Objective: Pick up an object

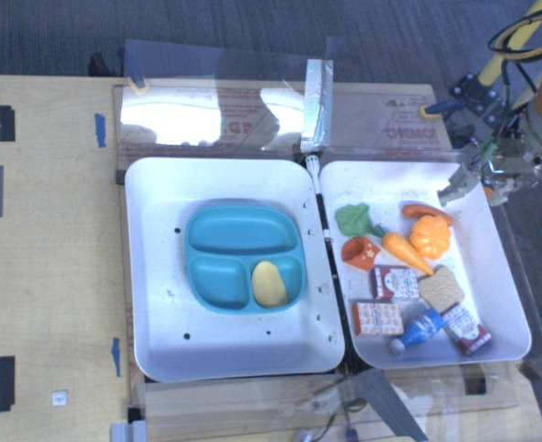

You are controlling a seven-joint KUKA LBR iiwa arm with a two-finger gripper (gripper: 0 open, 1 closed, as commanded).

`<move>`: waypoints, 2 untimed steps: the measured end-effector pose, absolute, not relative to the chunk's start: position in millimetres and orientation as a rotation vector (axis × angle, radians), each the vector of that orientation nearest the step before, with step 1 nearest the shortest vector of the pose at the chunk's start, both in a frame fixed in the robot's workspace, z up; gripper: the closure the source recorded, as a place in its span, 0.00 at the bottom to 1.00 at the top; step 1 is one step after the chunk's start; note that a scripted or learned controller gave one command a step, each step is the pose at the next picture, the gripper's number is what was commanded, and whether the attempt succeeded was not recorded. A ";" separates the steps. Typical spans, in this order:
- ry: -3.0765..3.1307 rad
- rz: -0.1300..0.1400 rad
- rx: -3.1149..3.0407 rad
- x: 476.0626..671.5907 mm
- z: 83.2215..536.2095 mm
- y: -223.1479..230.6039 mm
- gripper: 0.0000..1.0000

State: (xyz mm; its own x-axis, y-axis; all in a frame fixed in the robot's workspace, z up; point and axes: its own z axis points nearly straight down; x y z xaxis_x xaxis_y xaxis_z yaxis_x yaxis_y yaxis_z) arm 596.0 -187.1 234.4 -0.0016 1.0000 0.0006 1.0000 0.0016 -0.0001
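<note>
- In the nearest corner of the right bin (pixel 505 247), a blue bottle (pixel 418 330) lies between two small red-and-white cartons (pixel 377 319) and a dark-red packet (pixel 467 330).
- Mid-bin: a tan, rough cracker-like square (pixel 441 289), a tapered carrot (pixel 407 251), an orange pepper (pixel 430 233), a red piece (pixel 360 250) and a green leaf (pixel 352 219).
- The left bin (pixel 151 247) holds a smooth teal divided tray (pixel 238 238) with a yellow oval (pixel 269 284) in its near right compartment.
- Farthest, the end effector (pixel 458 188) hangs over the right bin's far right rim, holding nothing visible; how far apart it stands, I cannot tell.
</note>
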 end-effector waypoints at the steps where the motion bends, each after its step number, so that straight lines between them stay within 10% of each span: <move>1: -2.346 0.006 -2.078 577.3 124.9 -171.4 0.00; 2: -2.455 -0.020 -2.015 598.0 102.8 -180.1 0.00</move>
State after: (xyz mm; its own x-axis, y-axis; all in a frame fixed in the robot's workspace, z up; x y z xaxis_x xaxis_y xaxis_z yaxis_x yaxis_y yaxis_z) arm 598.0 -180.1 102.8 -0.1944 0.9807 -0.0188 0.9803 0.1949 0.0320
